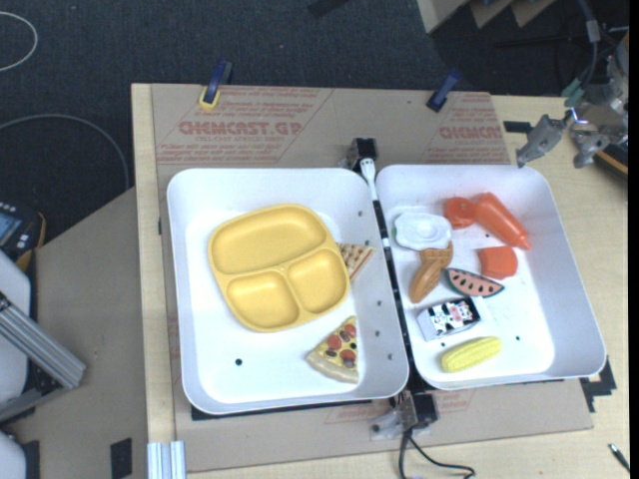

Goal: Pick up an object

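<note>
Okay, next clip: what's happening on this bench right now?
Nothing is being handled yet. The claw sits at the upper right, above the far corner of the right bin, with nothing between its fingers. That bin holds toy food: an orange carrot, a fried egg, a watermelon slice and a corn cob, among others. The left bin holds a yellow divided plate and a pizza slice. No pick has been made.

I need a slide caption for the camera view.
Yellow divided plate and pizza slice in left bin; toy foods in right bin.
</note>
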